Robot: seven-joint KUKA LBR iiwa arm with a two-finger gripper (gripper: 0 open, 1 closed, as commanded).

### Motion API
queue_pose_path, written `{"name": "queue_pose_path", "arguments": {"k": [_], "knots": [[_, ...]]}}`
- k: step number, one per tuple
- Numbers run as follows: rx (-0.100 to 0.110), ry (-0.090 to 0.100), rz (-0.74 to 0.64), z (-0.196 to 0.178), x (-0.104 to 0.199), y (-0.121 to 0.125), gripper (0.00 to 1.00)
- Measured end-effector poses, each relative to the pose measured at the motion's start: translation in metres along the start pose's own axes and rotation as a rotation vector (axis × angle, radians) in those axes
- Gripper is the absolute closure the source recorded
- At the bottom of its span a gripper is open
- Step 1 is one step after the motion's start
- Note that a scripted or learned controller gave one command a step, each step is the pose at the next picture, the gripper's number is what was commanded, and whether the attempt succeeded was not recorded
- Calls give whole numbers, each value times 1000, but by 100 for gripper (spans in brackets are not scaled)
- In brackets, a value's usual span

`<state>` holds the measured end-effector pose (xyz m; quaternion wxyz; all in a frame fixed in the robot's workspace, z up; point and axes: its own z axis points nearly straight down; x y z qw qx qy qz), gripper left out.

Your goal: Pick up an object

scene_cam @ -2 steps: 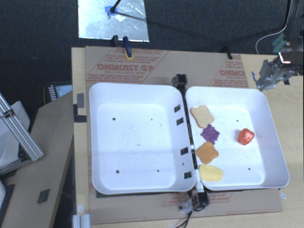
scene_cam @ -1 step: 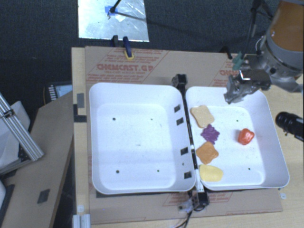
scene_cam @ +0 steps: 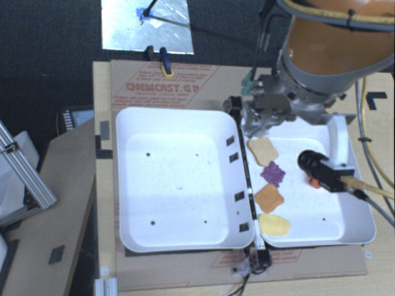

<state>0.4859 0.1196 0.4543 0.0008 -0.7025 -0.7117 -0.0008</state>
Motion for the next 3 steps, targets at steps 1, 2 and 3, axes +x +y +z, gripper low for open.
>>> {"name": "queue_pose_path", "arguments": {"k": [1, 2, 3], "knots": [[-11, 3, 2, -86, 56, 1, 100], [0, -1, 3, -65, 111, 1, 100], [-1, -1, 10, -66, 107, 2, 0]]}}
